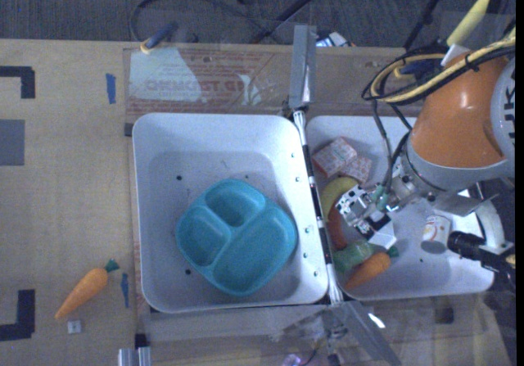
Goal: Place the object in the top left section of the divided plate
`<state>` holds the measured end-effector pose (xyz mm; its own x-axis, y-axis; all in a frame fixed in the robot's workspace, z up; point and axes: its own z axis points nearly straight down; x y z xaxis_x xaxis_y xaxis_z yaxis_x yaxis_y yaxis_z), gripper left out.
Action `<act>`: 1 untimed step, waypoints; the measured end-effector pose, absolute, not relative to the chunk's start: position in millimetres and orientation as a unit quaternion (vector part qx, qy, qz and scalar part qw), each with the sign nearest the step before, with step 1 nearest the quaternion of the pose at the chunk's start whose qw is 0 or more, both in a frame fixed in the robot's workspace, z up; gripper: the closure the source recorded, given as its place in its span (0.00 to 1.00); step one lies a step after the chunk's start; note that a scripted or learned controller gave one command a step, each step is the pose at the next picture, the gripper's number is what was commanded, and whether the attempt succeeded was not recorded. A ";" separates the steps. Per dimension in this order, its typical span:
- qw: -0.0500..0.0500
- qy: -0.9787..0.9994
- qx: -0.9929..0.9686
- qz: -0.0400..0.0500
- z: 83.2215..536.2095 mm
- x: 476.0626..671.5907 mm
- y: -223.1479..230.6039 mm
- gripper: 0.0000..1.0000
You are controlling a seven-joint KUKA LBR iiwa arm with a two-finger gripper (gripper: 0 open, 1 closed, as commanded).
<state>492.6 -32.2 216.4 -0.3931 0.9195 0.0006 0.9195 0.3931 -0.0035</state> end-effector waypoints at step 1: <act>0.001 -0.739 -0.673 0.002 218.1 478.2 49.3 1.00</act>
